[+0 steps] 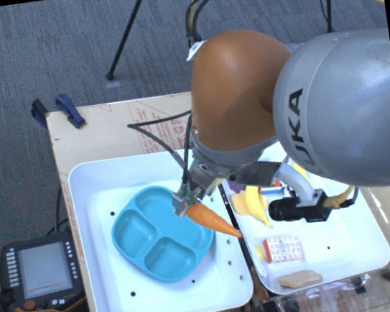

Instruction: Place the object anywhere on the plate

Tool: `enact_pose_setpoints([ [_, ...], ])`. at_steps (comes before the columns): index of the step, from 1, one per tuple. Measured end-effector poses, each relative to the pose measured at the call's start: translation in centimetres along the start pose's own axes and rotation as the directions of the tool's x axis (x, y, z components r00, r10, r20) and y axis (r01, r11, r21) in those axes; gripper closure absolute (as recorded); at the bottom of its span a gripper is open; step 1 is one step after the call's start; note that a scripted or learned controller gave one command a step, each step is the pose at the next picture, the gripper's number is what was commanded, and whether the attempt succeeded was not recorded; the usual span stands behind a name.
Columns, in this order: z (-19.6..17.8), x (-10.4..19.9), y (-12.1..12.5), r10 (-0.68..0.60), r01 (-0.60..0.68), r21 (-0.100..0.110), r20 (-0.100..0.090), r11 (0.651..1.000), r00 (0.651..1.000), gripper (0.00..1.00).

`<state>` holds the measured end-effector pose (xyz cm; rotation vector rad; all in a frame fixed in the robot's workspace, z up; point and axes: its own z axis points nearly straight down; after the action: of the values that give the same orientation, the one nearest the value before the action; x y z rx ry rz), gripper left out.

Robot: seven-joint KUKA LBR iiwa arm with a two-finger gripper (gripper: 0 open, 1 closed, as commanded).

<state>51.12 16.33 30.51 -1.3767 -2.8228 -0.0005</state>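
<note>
Blue plastic plate with three compartments lies in the left bin, with bare white floor around it on all sides. The gripper is closed on the thick end of one orange carrot, above the plate's right edge. The right bin has one banana, one small packet and one tan piece.
</note>
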Motion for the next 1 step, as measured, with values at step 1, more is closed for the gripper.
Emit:
enact_pose_setpoints([
  [1, -0.09, 2.96, 5.84, -0.12, 0.12, 0.002, 0.0, 0.993, 0.993, 1.0],
])
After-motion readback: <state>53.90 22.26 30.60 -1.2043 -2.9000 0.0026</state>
